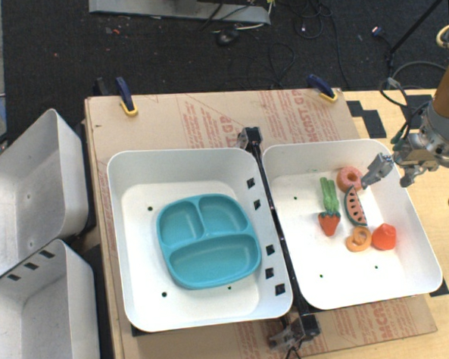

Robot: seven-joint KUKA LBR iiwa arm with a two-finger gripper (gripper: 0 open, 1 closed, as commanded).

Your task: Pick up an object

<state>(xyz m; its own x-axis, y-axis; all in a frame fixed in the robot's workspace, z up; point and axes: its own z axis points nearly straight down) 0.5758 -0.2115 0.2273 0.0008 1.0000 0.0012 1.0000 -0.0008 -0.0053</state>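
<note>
Gripper [394, 168] poised at the right bin's [307, 291] far edge.
Jaws apart, empty; toys crowd the watermelon slice [354, 206], so closing might catch two or nudge them aside.

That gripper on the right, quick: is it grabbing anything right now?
Gripper: open, holding nothing, poised over the right bin near the pink ring.

You saw a teal divided tray [208, 242] lying flat in the left bin [128, 219]. Blue-and-yellow clamps [126, 96] gripped the bench's far edge at two points. Two spare white bins [28, 187] sat stacked off the bench's left edge.
</note>
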